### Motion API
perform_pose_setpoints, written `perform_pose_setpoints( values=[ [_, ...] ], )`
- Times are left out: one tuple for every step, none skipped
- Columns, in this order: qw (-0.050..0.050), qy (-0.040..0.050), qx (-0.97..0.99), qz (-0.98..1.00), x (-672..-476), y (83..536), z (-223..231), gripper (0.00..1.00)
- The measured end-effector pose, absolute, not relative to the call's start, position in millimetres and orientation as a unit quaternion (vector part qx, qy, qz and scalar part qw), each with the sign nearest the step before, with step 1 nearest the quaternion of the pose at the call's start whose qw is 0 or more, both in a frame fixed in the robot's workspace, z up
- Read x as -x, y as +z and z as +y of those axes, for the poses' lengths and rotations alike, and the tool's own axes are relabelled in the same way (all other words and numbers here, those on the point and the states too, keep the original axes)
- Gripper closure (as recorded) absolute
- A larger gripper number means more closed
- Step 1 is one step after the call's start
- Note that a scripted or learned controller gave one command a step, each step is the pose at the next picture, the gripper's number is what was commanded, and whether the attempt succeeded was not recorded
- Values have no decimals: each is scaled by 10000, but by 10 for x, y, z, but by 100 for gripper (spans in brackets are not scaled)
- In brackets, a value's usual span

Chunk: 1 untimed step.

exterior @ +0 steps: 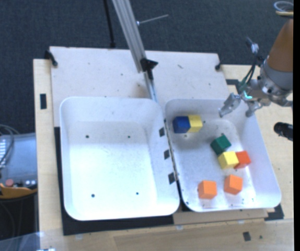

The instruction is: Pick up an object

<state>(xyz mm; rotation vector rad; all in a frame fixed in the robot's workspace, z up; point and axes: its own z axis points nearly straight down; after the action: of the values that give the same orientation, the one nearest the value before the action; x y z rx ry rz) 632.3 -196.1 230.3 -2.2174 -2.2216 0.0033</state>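
Blocks, 7 of them, lie in the right bin (267, 179): blue block (181, 124) and yellow block (195, 122) touching at its far side, green block (221, 143) mid-bin. I judge crowding risks a clipped neighbour. Gripper (240, 107) hangs over the bin's far right rim, fingers spread, pinching nothing, wrist tilted inward.

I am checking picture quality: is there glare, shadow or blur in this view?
Camera view: soft overall, even light; the right bin looks washed out near the blocks; faint shadow beside the blue block; the gripper is slightly blurred.
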Motion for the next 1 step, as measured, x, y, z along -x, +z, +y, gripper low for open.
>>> perform_pose_setpoints(
  values=[
    [-9, 7, 7055, -7087, -6331, 2331, -1964, 0]
  ],
)
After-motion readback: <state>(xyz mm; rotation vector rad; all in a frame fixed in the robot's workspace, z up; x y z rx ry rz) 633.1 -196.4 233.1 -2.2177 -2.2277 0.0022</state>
